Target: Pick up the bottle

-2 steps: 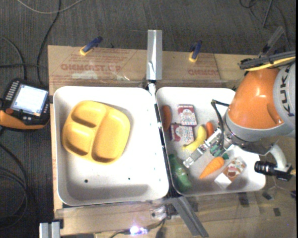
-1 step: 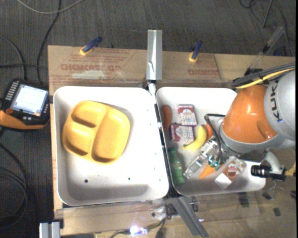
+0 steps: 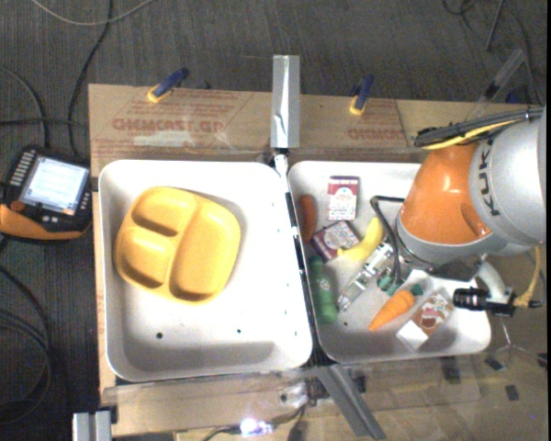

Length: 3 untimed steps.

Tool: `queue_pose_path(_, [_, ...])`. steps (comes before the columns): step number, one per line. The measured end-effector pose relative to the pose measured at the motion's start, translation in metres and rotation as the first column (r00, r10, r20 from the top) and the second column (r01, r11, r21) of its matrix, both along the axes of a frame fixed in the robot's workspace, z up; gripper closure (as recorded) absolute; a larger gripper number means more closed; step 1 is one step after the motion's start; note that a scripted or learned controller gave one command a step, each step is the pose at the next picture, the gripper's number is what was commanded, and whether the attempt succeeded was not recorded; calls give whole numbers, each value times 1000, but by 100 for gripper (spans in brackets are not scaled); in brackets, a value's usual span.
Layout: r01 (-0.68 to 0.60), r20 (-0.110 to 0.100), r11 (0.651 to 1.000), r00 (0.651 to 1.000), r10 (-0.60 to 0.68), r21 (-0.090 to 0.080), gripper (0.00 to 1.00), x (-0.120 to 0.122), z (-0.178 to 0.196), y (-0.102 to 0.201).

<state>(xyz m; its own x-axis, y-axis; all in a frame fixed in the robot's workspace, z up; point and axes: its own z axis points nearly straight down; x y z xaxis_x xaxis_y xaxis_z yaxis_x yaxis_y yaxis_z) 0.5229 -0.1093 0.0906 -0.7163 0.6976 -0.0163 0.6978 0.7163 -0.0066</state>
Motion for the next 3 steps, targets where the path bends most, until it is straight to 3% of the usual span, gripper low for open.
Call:
queue_pose_path(1, [71, 6, 997, 997, -71, 13, 0, 75, -1, 5])
queue_pose_path(2, [-363, -7, 932, 932, 363, 16, 0, -3, 93, 62])
queue_pose_path(3, [-325, -8, 946, 946, 325, 15, 0, -36, 40, 14])
